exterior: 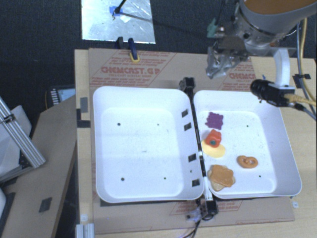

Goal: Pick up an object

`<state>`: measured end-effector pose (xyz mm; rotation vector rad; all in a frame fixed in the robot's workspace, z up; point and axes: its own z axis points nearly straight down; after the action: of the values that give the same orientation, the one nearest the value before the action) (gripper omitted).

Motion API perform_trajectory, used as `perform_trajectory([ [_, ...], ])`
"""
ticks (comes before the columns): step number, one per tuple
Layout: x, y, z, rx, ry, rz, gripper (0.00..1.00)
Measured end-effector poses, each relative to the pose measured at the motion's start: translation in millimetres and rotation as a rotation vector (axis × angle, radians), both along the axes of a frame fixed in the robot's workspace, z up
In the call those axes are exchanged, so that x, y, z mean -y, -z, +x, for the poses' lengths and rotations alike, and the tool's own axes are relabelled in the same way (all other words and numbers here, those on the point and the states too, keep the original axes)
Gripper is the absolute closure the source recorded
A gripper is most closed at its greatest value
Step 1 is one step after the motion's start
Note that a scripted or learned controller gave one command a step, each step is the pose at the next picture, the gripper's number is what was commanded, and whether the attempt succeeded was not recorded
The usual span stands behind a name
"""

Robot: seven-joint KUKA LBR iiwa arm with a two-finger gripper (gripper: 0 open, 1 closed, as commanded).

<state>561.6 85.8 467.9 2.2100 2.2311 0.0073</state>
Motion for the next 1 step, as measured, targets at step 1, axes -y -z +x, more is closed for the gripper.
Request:
perform_trajectory([
  [1, -65.3, -71.7, -27.5, 0.005, -0.002, 0.003, 1.00],
])
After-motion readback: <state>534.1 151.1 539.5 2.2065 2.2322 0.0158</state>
